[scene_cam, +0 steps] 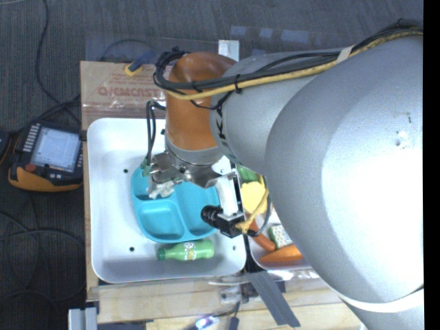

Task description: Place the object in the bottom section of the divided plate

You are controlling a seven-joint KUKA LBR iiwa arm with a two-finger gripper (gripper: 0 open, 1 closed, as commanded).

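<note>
The arm (pixel 344 157) is a bulky, smooth grey shell with a small screw mark on its side. Above the tool sits an orange band (pixel 192 105). Black and yellowish cables (pixel 275 74) run along the shell and loop around the band.

Left bin (pixel 110 205): sits on the desk (pixel 110 91), left of the right bin (pixel 275 270), their walls side by side.
Divided plate (pixel 168 218): lies in the left bin, toward its right half, partly under the arm's wrist (pixel 192 126).
Bottle (pixel 185 251): lies on its side in the left bin, just in front of the divided plate, near the front wall.
Right bin: mostly hidden beneath the arm; a heap of small things (pixel 271 239) lies at its left edge.
Arm: reaches from the right across the right bin, over the divided plate.
Handheld pendant (pixel 47 157): on the floor, left of the desk.
Cardboard sheet (pixel 120 88): behind the left bin.
</note>
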